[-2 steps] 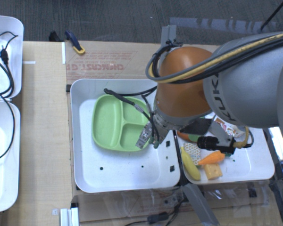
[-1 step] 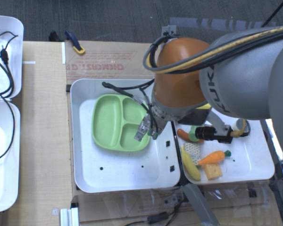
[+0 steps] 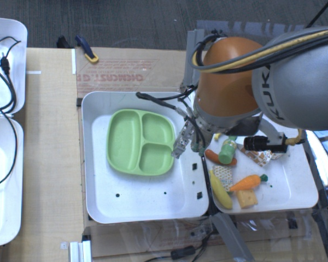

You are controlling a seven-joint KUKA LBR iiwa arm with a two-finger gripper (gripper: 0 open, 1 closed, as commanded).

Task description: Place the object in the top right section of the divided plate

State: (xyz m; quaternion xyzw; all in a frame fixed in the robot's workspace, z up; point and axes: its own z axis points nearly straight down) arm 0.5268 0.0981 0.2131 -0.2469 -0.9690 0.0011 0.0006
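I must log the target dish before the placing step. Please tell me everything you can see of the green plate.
The plate is light green and looks like matte plastic, with rounded corners and a raised rim. Ridges split it into three sections: one long one on the view's left, two smaller ones on the right. It lies flat on the floor of the left bin, toward the back. The gripper hangs at its right edge; whether they touch I cannot tell.

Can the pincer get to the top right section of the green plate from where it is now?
Probably yes. The pincer hangs at the right rim of the green plate, and the top right section lies open just beside it.
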